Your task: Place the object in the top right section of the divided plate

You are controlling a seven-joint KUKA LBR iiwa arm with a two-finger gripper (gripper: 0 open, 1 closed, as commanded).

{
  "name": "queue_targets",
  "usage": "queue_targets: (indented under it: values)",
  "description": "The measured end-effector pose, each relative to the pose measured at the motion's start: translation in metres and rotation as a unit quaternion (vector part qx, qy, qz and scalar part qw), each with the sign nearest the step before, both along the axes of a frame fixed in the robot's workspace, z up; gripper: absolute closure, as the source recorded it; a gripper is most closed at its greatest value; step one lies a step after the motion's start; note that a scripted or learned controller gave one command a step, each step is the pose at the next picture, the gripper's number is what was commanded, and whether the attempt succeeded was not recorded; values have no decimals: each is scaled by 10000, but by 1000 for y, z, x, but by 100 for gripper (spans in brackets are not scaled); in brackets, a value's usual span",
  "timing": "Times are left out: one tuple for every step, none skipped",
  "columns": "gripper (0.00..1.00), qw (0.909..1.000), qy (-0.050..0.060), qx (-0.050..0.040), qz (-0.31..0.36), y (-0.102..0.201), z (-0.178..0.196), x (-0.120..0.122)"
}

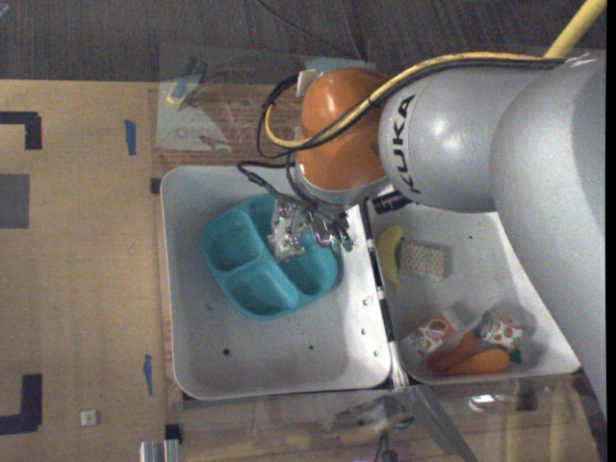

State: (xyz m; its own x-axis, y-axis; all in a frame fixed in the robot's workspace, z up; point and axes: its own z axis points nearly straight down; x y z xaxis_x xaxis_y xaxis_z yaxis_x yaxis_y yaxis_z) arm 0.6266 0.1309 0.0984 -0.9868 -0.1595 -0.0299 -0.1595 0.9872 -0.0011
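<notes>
A teal divided plate (252, 263) lies in the left bin (279, 354), turned at an angle, with three sections. My gripper (300, 231) hangs over the plate's upper right part, below the orange wrist band. Its metal fingers point down at the plate, and their tips blur against the teal. I cannot make out any object between them. The arm covers the plate's far right rim.
The right bin (539, 287) holds a yellow banana-like piece (388, 253), a pale sponge block (423, 260), an orange carrot (472, 359) and two small patterned items (431, 335). Cables (279, 114) loop behind the wrist. Cardboard with blue tape marks lies left of the bins.
</notes>
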Motion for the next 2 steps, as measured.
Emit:
queue_targets:
  values:
    - [100, 9855, 101, -31, 1692, -39, 88, -49]
    - [100, 9813, 122, -35, 1918, 21, 107, -110]
